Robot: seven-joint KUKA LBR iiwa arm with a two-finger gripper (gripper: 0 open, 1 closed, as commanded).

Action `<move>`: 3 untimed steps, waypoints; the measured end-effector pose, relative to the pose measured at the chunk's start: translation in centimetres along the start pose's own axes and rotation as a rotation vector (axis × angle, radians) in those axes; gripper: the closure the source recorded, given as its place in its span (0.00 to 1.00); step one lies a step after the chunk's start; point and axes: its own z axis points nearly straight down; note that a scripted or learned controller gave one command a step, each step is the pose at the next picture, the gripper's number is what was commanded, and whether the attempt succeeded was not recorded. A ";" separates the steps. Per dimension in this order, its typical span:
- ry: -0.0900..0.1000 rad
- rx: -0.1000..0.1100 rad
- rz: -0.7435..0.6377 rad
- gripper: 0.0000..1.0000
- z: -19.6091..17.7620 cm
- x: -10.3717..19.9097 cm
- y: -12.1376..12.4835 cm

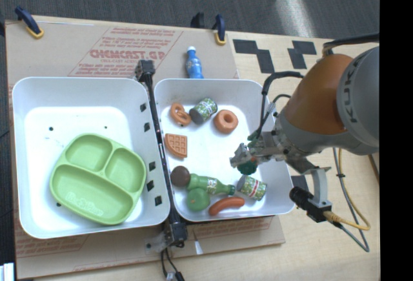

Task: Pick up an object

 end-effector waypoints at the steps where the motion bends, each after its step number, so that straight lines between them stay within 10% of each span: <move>1: -0.001 -0.005 -0.004 1.00 -9.5 6.6 0.1; 3: 0.000 0.005 -0.005 1.00 0.4 16.4 -0.1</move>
